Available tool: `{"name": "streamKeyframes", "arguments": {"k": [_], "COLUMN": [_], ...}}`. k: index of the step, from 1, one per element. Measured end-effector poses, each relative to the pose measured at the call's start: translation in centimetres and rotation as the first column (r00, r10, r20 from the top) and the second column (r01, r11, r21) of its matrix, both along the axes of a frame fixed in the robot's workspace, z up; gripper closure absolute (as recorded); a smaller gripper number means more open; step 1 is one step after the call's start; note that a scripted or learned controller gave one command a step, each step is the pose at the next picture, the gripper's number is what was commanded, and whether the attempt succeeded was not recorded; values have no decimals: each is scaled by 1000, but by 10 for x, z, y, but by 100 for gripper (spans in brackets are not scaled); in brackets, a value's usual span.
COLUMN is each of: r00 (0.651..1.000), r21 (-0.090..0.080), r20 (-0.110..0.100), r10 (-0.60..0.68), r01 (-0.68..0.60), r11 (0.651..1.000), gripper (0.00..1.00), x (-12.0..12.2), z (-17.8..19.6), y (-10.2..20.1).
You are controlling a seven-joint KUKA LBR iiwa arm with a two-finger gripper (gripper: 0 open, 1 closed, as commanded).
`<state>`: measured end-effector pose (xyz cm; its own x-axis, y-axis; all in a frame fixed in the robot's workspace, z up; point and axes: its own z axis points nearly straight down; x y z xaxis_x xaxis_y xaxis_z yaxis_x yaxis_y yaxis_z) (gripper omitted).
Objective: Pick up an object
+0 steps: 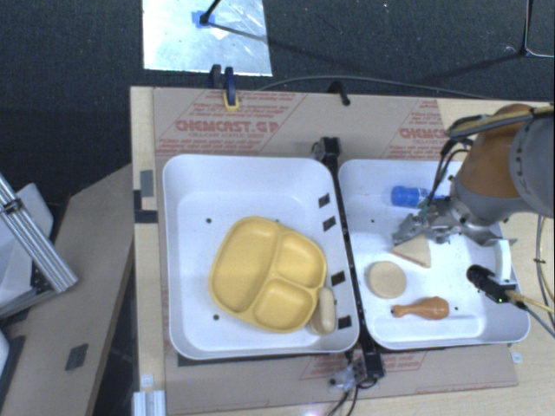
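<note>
My gripper [422, 232] is low in the right bin [512, 323], open, its grey fingers spread just above the far edge of a tan wedge [415, 253]. Nothing sits between the fingers. A blue cylinder [404, 196] lies behind the gripper near the bin's back wall. In front of the wedge lie a round tan disc [386, 279] and a brown wooden pear-shaped piece [421, 308], the latter on its side near the front wall.
The left bin [186, 198] holds a yellow divided tray [267, 272] with a small beige roll [323, 310] against its front right corner. A black divider [340, 232] runs between the bins. The arm [494, 159] reaches in from the right.
</note>
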<state>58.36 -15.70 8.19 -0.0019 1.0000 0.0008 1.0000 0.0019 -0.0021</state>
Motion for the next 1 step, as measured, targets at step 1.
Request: {"name": "streamKeyframes", "arguments": {"k": [1], "r00": [1000], "r21": [-2], "r20": [6], "r10": [0], "r01": [0], "r11": [1000], "gripper": [100], "x": [2], "z": [14], "y": [-1]}}
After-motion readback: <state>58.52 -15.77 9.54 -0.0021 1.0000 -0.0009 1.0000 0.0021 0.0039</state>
